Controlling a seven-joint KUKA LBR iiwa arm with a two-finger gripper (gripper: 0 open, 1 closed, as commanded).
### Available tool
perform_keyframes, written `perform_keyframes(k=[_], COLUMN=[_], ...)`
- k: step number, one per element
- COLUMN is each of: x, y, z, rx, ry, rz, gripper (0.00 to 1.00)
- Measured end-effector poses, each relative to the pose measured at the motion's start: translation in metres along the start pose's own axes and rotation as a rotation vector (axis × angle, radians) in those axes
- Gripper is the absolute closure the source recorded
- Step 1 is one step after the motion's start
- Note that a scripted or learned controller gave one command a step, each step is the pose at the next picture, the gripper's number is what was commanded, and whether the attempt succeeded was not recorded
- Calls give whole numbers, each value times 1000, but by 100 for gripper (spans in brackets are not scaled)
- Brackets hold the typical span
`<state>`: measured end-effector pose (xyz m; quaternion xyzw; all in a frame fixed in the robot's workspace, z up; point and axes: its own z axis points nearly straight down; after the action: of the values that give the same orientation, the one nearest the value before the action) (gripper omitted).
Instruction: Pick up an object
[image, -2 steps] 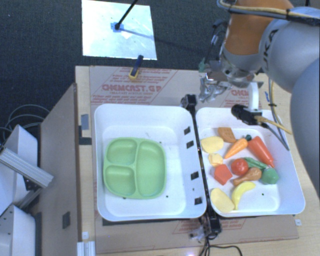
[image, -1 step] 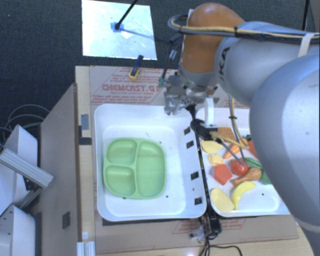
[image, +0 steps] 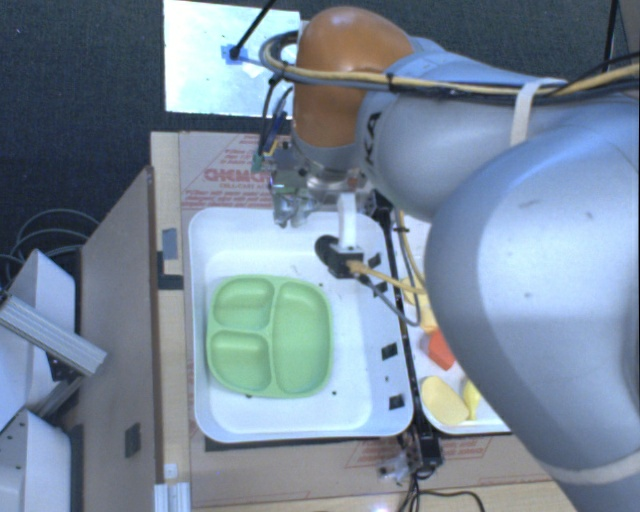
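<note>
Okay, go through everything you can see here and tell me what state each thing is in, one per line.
Green divided plate: flat, right side up in the left bin, compartments bare.
Gripper: over the left bin's far edge, nothing visibly held.
Yellow object: lying in the right bin, partly hidden by the arm.
Orange object: beside it, mostly hidden.

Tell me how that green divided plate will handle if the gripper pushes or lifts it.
The green divided plate looks like moulded plastic, so probably stiff and light. It lies flat in the left bin, so a push likely slides it. Its low rounded rim may be hard to pinch.
</note>
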<state>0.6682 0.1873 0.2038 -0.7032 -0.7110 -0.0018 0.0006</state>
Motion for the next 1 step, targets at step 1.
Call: perform_keyframes(k=[1], x=[-64], y=[1], z=[-103], rx=[-9], ry=[-3], rz=[14], gripper=[100])
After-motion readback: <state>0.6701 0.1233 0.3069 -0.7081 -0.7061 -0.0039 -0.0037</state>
